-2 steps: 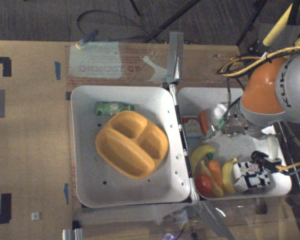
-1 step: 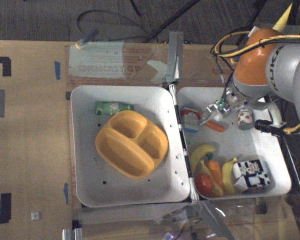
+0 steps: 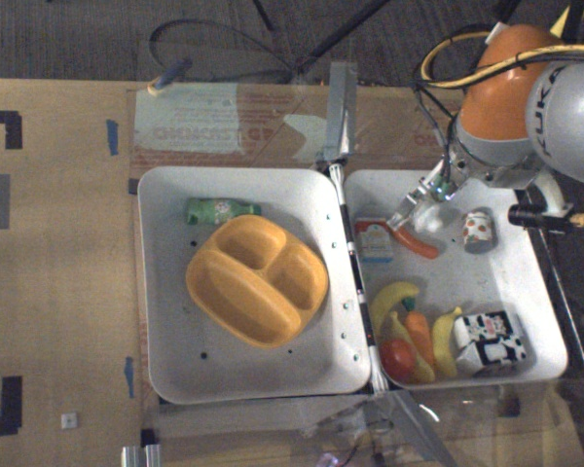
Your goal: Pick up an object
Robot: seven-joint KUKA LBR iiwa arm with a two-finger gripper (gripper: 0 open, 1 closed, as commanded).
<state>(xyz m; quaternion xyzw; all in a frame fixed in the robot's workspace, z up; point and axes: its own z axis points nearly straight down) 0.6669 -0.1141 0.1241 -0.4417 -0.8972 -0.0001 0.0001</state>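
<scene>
The grey arm with the orange band is reaching in from three o'clock, and its two-finger gripper (image 3: 416,218) is hanging over the right-hand shallow white bin (image 3: 550,300), up toward that bin's twelve o'clock side. Its tip is sitting right at the slim orange-red carrot-shaped toy (image 3: 416,244), which is lying on the bin floor just beside the small white carton with a red top (image 3: 374,241). How wide the hand is standing I cannot tell, and nothing shows as held. To do this well, I'd judge it wants to be centring over the carrot's middle, straddling its narrow width, and keeping clear of the carton at nine o'clock. The small white patterned cup (image 3: 478,230) is lying at three o'clock, apart.
</scene>
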